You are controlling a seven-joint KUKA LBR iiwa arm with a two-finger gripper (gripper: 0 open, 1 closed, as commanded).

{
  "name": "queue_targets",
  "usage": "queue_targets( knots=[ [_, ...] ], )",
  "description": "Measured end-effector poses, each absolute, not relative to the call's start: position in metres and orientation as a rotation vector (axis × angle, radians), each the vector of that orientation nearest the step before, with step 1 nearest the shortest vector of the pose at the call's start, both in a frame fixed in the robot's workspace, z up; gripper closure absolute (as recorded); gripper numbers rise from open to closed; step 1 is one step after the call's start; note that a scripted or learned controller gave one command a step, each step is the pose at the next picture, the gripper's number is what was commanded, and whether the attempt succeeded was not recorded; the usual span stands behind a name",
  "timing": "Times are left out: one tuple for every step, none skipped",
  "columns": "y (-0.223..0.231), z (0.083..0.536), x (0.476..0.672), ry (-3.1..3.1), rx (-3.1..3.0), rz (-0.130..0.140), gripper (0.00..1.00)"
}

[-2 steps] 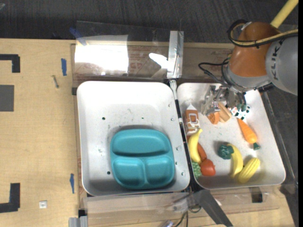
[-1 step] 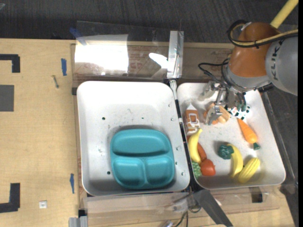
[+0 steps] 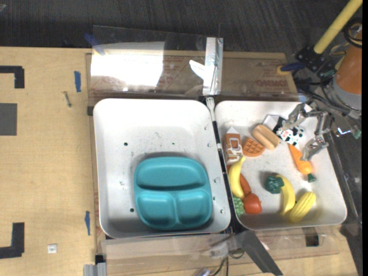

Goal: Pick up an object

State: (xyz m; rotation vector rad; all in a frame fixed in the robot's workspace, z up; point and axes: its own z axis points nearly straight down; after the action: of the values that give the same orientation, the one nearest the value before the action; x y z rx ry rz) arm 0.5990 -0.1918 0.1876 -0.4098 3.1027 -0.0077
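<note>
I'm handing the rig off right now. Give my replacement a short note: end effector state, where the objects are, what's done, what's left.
End effector: over the upper right part of the right bin, fingers spread open, nothing between them.
Objects: all lie in the right bin. The carrot sits just below the end effector; the hot dog bun and waffle to its left; bananas and broccoli lower down; tomato near the divider.
Left bin: holds the teal divided tray.
Done: no pick yet.
Left: grasp and lift one object; the carrot looks nearest.
</note>
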Motion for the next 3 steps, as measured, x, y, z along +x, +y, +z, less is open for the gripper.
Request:
queue_targets(
  knots=[
    [-0.22, 0.097, 0.6, 3.121, -0.252, -0.003, 0.0],
    [-0.222, 0.087, 0.581, 3.132, -0.156, 0.001, 0.0],
    [-0.221, 0.088, 0.57, 3.135, -0.056, 0.001, 0.0]
  ],
)
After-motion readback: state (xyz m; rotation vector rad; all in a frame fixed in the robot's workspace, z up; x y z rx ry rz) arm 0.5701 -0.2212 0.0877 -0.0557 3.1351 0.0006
